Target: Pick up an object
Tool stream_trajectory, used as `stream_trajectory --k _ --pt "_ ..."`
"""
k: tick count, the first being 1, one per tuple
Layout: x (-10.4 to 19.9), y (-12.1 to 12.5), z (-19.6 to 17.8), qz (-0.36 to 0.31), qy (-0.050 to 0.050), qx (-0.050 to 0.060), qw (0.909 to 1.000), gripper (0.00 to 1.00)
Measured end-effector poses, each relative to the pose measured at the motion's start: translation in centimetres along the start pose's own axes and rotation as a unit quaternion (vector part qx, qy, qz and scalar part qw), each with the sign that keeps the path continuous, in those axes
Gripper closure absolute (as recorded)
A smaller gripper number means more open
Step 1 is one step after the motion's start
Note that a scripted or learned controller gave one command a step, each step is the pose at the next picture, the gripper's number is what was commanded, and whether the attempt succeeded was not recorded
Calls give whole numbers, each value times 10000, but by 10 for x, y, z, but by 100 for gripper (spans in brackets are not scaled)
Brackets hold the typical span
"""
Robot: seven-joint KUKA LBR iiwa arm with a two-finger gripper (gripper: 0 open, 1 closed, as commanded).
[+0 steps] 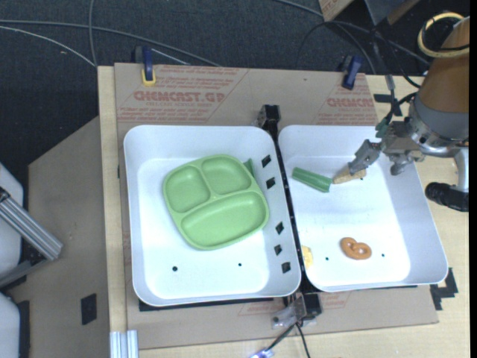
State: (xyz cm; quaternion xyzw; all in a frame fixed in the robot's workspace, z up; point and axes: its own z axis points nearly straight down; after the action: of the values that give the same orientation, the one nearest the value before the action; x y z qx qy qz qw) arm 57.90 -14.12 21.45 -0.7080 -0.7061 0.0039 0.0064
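Gripper: two-finger metal gripper [363,162] on the grey arm with an orange band [445,88], low over the upper part of the right white bin [417,222], tilted down toward the left.

Gripper state: fingers look close together, a tan tip showing at their lower end; whether they are pressed shut or slightly spread, I cannot tell at this size. No object is visibly pinched between them.

Contact: the finger tip sits just beside the right end of the small green wedge-shaped piece [311,179]; touching or a hair apart is not clear.

Task thing, nearest: the green piece lies flat on the right bin's floor, near the divider between the bins, to the left of the gripper.

Task thing, other: an orange pretzel-shaped toy [356,249] lies lower in the same bin, well apart from the gripper. A tiny yellow scrap [306,256] sits at the bin's lower left edge.

Left bin: left white bin [149,222] holds a light green divided plastic plate [216,201], flat, three compartments up.

Step in hand: probably closing in on the green piece.

Doing it well: centre the fingers over the piece's middle, not its end, so it sits between them and is not nudged toward the divider. Straddle its narrow width, go down to the floor, then close. Lift straight up and check that it comes along.

Risk: a grip on the very tip may slip off.
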Motion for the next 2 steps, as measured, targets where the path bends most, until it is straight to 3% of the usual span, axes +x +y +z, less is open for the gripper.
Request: stream_trajectory --k 1,2 --pt "0 3 -7 -16 -11 -68 10000 0" --pt "-3 12 43 -16 -10 -47 10000 0"
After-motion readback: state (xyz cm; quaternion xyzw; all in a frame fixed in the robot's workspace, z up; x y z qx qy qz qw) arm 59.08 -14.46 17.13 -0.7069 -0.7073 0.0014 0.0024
